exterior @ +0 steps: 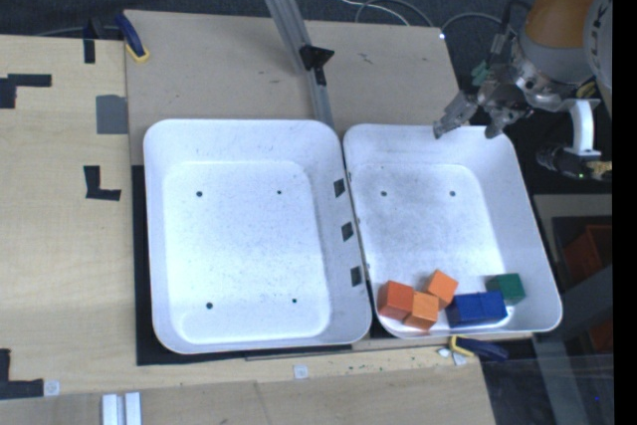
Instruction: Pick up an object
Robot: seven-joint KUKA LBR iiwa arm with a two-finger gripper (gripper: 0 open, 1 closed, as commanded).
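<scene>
My gripper (468,122) hangs over the far right corner of the right bin (438,204), fingers spread apart and nothing between them. Down at the near edge of that bin lies a cluster of blocks: an orange block (398,298), a second orange block (442,286), a third orange block (424,310), a blue block (476,310) and a green block (510,288). The gripper is well away from the blocks, at the opposite end of the bin.
The left bin (244,234) sits beside the right one. A slanted metal rail (287,10) rises behind the bins. Cables lie on the dark floor at the back, and a blue-yellow clamp (131,37) sits at the board's far left corner.
</scene>
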